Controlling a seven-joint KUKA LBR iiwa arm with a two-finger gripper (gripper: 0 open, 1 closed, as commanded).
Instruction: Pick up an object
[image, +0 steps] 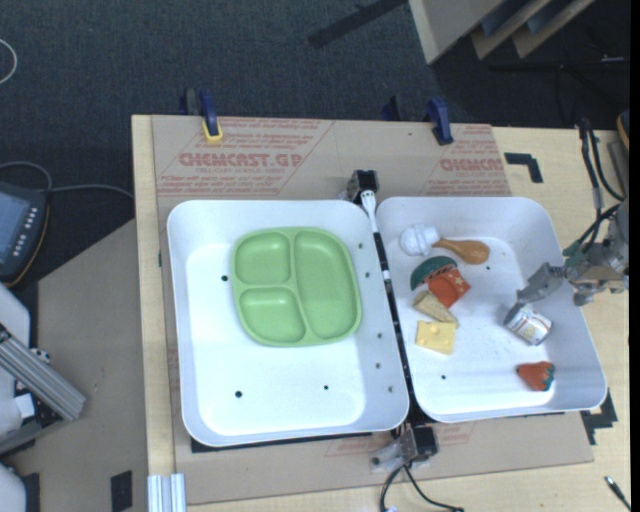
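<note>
The right bin (560, 395) holds all the small toys. Closest to us, near the bin's front right corner, lies a red toy (537, 375). It looks like a small pepper or strawberry. It seems light and hard, and its round shape may slip, so squeezing it across the middle looks best.

A bit further back sits a little silver can (528, 325). It lies tipped on its side. It looks light, stiff and smooth, so it may roll or slide away. Pinching it across its round sides seems the safest hold. The gripper (537, 288) hangs just beside the can, a little behind it. I cannot tell if it is apart or together, and nothing sits in it.

More to the left lies a yellow cheese wedge (436, 336), touching an orange block (435, 310) and a red block (449, 287). Behind them is a green piece (434, 267). At the back lie a white toy (418, 240) and a tan drumstick (464, 250). These look like light, hard play food.

The left bin (200, 330) holds a green tray (297, 285) with three hollows and no toys in them.
</note>
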